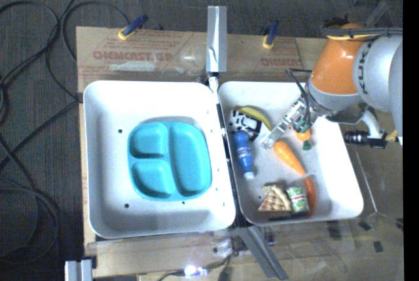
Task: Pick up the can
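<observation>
The can (297,200) is small, with a green and red label. It rests near the front of the right bin (347,191), between a sandwich wedge (275,198) and a red sausage-shaped piece (310,190). My gripper (280,130) hangs over the back half of that bin, pointing down and left, just above the carrot (289,157). It is well apart from the can, which lies further toward the front edge. Nothing shows in its grasp.
The right bin also holds a banana (256,115), a black and white item (241,122) and a blue bottle (244,153) along its left side. The left bin (105,116) holds a blue divided plate (171,159). Clamps and a metal bar stand behind the bins.
</observation>
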